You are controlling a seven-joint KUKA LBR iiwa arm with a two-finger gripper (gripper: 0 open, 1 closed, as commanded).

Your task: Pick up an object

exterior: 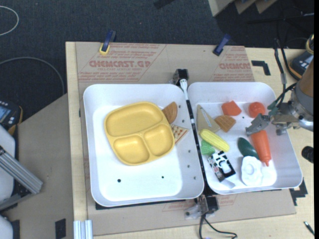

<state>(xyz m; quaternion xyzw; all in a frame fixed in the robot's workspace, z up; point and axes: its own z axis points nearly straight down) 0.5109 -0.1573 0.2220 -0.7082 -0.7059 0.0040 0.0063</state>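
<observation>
My gripper (257, 125) hangs over the right bin (286, 156), near its right side. It is just above the top end of an orange carrot (263, 147), and a red tomato (256, 108) lies just behind it. Nothing can be seen held in it. Also in this bin are an orange piece (231, 108), a brown piece (225, 123), a yellow corn cob (214, 139), a dark green vegetable (246, 147), a white fried egg (250, 168) and a black-and-white item (221, 164).
The left bin (144, 183) holds a yellow divided plate (137, 133), with a brown piece (170, 112) and a waffle-like cracker (179, 132) at its right edge. A pale wedge (203, 117) lies by the divider between the bins.
</observation>
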